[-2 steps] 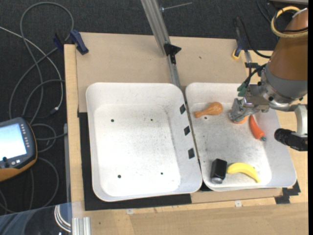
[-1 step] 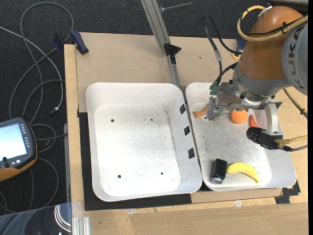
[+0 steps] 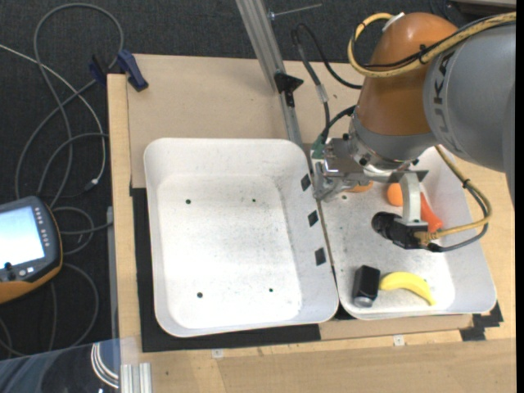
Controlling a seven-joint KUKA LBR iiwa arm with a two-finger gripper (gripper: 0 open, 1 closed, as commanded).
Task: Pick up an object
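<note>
Banana: You see a yellow plastic banana (image 3: 407,286) lying flat near the front edge of the right white bin (image 3: 467,289).

Black block: A small black block (image 3: 365,285) lies just beside the banana, on the side nearer the other bin. You cannot tell if the two touch.

Orange things: A round orange thing (image 3: 395,193) sits farther back in the same bin, partly hidden by the robot. An orange-red stick shape (image 3: 431,214) lies just beside it. A little orange bit (image 3: 359,187) shows close to the gripper. You cannot tell what it is.

Gripper: The gripper (image 3: 329,178) hangs low over the back of the right bin, close to the wall the two bins share. You cannot tell if it is spread or pressed together. You cannot see anything pinched in it.

Arm: The grey arm (image 3: 479,97), with its orange band (image 3: 405,80), reaches in from the right and covers the back of the right bin.

Left bin: The left white bin (image 3: 164,166) has a speckled floor with a few dark dots.

Between the bins: Three black tabs (image 3: 312,218) sit along the shared wall.

Bench: The pale wooden bench (image 3: 196,109) holds both bins. A blue clamp (image 3: 131,70) grips its back left corner.

Around: A grey metal pole (image 3: 258,27) slants up behind the bins. A hand-held screen (image 3: 24,240) lies on the dark floor to the left, among cables.
</note>
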